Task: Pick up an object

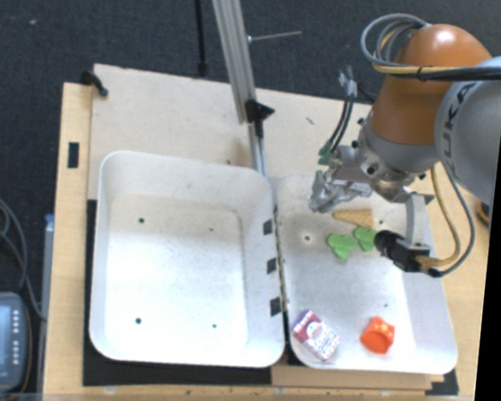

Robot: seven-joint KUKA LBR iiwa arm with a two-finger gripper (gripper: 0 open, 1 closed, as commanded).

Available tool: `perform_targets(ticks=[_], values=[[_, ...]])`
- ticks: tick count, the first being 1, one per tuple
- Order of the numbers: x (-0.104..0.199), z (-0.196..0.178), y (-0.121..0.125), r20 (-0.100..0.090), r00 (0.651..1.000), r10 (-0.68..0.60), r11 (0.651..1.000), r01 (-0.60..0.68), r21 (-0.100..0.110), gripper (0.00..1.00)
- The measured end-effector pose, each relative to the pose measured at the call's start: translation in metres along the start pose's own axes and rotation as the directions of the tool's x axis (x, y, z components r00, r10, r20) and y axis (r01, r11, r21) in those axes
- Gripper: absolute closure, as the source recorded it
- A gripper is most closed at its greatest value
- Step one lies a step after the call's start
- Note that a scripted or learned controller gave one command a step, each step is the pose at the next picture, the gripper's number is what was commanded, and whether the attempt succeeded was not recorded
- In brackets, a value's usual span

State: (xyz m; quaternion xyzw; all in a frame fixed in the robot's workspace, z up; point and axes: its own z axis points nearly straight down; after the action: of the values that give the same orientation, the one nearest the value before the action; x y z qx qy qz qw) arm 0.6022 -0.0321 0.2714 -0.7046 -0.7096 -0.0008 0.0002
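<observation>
The right bin [414, 341] holds a green toy [350, 242] near its far middle, a tan wedge-shaped piece [355, 217] just behind it, an orange object [378, 335] at the near right and a pink-and-white packet [315, 335] at the near left. My gripper [324, 199] hangs over the far left part of this bin, left of the tan piece and above the green toy. Nothing shows between its fingers.
The left bin [105, 224] lies beside the right one across a shared rim. A slanted metal pole [237, 69] rises behind the bins. A black cable fitting [405, 251] hangs from the arm over the right bin's far side.
</observation>
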Motion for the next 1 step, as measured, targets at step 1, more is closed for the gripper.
perform_targets(ticks=[1], values=[[0.0599,-0.0012,-0.0055,-0.001,1.0,-0.001,1.0,0.001,0.002,1.0]])
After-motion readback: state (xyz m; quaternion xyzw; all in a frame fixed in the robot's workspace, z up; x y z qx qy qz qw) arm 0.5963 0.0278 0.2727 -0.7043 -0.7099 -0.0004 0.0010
